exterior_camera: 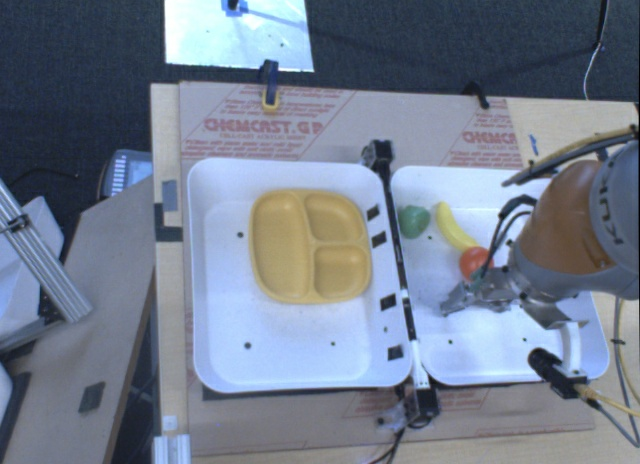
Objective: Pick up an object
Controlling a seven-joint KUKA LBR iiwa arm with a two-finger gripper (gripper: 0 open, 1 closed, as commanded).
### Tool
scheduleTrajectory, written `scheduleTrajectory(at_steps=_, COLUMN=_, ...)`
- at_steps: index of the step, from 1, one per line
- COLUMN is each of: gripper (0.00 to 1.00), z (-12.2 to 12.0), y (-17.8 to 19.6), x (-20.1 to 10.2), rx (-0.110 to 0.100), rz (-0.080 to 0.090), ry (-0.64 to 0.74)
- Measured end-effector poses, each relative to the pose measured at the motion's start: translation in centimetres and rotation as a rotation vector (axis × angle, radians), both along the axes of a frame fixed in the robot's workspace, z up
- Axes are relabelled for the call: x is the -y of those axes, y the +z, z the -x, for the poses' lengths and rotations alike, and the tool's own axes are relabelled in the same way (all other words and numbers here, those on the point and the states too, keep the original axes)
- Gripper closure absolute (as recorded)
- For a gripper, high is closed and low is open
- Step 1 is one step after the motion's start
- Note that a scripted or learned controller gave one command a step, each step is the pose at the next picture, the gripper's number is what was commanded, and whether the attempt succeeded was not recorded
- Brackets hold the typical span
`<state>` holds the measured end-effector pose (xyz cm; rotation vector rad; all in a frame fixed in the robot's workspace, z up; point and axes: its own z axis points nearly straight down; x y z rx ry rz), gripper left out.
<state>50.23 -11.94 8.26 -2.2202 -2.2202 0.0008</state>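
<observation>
The gripper [458, 303] hung just below the tomato [473, 261]; grip state unclear, possibly closing beside it and missing

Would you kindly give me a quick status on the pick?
Tool low in right bin, nothing seen held. Tomato, banana, green fruit lie just beyond it. Yellow tray in left bin.

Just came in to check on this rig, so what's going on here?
A robot arm reaches into the right bin, its pincer low over the floor beside a red-orange ball, a banana and a green toy. Nothing is visibly gripped. The left bin holds a yellow divided plate.
</observation>
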Motion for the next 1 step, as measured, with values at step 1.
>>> scheduleTrajectory(at_steps=1, gripper=1.0, z=-0.14, y=1.22, x=0.01, rx=0.004, rz=0.001, ry=0.0)
